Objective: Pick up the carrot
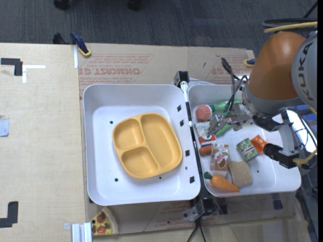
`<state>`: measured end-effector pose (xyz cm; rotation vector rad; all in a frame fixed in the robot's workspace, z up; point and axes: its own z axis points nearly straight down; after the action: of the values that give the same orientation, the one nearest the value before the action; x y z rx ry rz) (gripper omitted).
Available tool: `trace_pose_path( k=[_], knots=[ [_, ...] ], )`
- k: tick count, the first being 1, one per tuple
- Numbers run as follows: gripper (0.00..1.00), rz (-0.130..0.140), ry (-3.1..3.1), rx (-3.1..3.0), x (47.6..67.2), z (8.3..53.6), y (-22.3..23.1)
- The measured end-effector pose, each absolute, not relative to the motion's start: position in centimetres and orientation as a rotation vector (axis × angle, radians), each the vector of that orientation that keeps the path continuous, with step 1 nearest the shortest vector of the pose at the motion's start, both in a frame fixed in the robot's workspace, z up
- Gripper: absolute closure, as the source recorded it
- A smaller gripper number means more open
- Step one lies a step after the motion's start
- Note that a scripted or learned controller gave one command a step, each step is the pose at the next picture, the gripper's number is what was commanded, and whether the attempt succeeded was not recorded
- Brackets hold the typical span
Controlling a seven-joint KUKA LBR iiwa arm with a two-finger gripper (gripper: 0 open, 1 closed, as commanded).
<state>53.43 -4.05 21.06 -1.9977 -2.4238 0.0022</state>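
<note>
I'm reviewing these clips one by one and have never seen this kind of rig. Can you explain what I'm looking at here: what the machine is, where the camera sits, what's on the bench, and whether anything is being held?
One camera sits fixed above the bench, looking down at a slant. The grey and orange bulk at the right is a robot arm; its tool hangs low over the right bin. I cannot tell whether the tool is open or shut, and nothing is visibly held in it.

Two shallow white bins sit side by side. The left bin holds a yellow divided plate. The right bin holds toy food: a carrot near its front left corner, a tan slice touching it, a small box, a red ball and a green pack. The carrot, which is the target, lies untouched.
</note>
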Motion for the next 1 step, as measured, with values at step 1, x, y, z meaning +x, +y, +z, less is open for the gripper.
trace_pose_path(
  k=[1],
  knots=[
    [0.00, 0.005, -2.248, -2.192, 55.41, 19.02, 0.84]
  ],
)
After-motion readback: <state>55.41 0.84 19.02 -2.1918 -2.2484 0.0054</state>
